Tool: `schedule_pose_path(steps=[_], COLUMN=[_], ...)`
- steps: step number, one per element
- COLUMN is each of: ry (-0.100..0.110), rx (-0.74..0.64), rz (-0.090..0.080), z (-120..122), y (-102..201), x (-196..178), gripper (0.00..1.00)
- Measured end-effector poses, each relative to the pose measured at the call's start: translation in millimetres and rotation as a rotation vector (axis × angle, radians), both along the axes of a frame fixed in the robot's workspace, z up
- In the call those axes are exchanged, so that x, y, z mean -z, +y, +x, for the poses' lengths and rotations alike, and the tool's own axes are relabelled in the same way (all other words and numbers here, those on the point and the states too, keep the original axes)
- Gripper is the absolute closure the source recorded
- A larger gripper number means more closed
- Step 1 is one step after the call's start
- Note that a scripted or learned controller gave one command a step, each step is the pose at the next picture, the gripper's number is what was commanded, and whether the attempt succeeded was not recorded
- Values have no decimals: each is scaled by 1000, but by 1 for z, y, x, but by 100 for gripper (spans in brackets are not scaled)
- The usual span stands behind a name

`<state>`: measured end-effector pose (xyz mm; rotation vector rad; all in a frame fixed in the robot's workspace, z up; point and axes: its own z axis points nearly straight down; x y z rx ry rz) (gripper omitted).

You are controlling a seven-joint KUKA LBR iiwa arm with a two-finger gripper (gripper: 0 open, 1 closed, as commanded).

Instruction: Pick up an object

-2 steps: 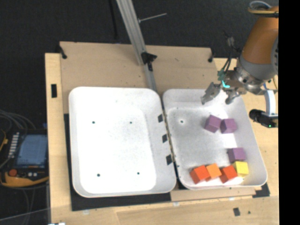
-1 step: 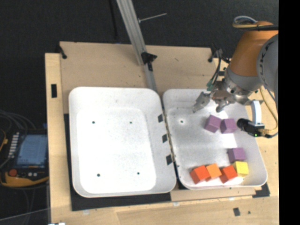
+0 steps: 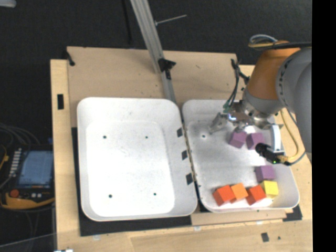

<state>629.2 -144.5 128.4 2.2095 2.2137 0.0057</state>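
Pincer (image 3: 242,126) is poised over two purple blocks (image 3: 245,139); grip state cannot be told. Approach step is judged underway. Descent onto one block is needed.

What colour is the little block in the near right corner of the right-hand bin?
Yellow. The block shows clearly in the camera view, beside a red-orange one.

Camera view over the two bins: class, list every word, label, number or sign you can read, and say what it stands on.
None can be read.
The blocks in the right bin bear no marks.
The blue screen of the device left of the bench is too blurred to read.
The arm carries no legible label.
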Motion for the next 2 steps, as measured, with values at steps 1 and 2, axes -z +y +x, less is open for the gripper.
schedule_pose_path(steps=[1, 2], ry=[-12, -16], rx=[0, 4], rz=[2, -1], z=[5, 6], y=[0, -2], x=[0, -10], gripper=[0, 100])
